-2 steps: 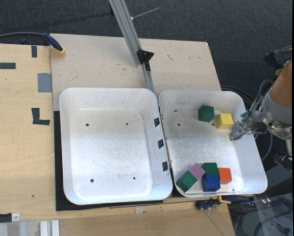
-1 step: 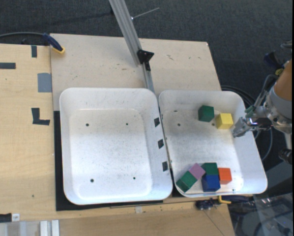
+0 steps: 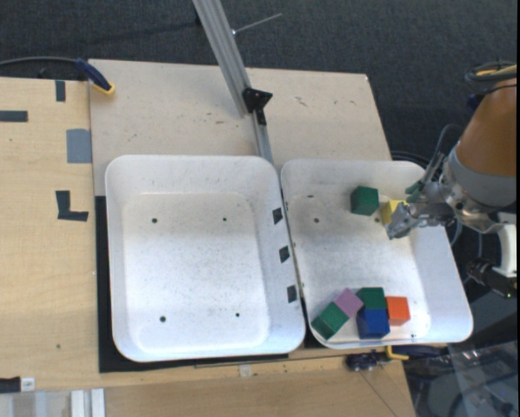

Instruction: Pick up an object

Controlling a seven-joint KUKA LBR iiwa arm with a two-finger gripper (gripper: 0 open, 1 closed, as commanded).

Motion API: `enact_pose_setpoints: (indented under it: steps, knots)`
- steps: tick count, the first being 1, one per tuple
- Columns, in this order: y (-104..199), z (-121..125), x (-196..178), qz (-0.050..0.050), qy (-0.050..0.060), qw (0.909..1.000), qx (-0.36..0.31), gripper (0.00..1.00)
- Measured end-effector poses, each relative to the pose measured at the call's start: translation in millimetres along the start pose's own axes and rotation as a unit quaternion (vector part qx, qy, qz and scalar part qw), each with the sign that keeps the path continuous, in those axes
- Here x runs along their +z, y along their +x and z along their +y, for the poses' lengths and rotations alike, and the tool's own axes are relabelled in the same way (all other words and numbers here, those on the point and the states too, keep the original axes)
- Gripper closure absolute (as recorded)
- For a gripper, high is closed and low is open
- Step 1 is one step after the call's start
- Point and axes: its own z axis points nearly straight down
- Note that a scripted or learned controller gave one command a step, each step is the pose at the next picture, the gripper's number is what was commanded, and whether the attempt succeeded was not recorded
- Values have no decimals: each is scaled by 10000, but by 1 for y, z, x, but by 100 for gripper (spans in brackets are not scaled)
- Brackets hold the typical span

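Note:
In the right bin (image 3: 434,259), a dark green block (image 3: 364,201) lies near the far side, and a small yellow block (image 3: 387,208) sits just to its right. My gripper (image 3: 402,221) hangs low over the bin's right part, right beside the yellow block and touching or nearly touching it. The gripper's body hides part of the yellow block. Along the bin's near edge is a cluster of blocks: green (image 3: 331,320), purple (image 3: 349,302), dark green (image 3: 372,296), blue (image 3: 373,322) and orange (image 3: 398,309).
The left bin (image 3: 190,259) stands beside the right one, sharing a raised rim in the middle. A slanted metal rail (image 3: 230,50) runs from the top down to the bins' far junction. The arm's orange band (image 3: 495,133) is at the right.

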Motion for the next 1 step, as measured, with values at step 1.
enact_pose_setpoints:
  steps: [1]
  knots:
    - [46, -3, 8, -1, 16, 10000, 4, 100]
